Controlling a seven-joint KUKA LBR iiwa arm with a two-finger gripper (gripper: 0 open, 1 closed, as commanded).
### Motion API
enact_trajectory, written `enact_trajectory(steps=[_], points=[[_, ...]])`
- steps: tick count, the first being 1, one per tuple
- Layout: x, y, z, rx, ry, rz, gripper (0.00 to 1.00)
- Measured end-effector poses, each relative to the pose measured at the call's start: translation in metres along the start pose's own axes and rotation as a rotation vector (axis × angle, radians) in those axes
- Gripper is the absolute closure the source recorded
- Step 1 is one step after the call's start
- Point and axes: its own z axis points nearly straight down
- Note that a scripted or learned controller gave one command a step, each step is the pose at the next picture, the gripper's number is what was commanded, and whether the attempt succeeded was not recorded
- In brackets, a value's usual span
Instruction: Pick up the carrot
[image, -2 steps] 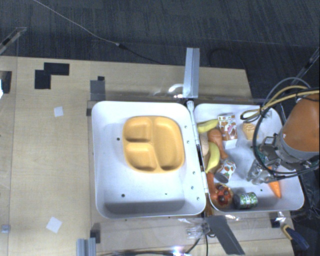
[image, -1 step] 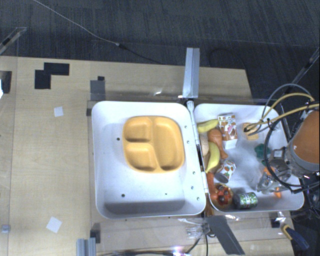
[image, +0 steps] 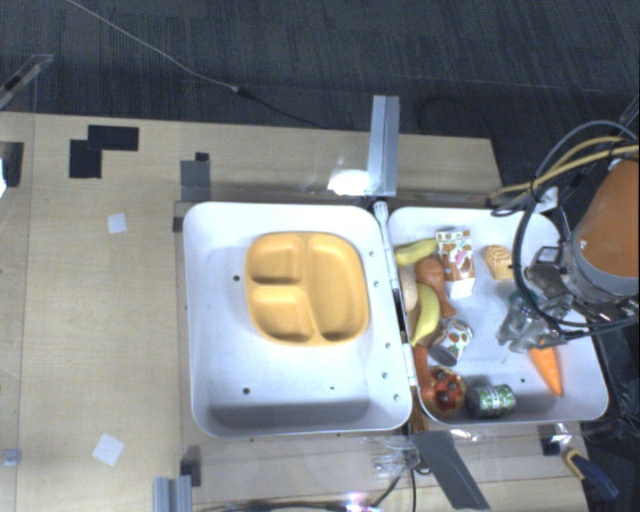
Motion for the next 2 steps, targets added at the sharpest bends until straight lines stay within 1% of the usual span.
enact_trajectory(steps=[1, 2], points=[[0.024, 0.005, 0.07, -0.013, 0.002, -0.514, 1.0], [0.013, 0.011, -0.017, -0.003, 0.001, -0.356, 1.0]])
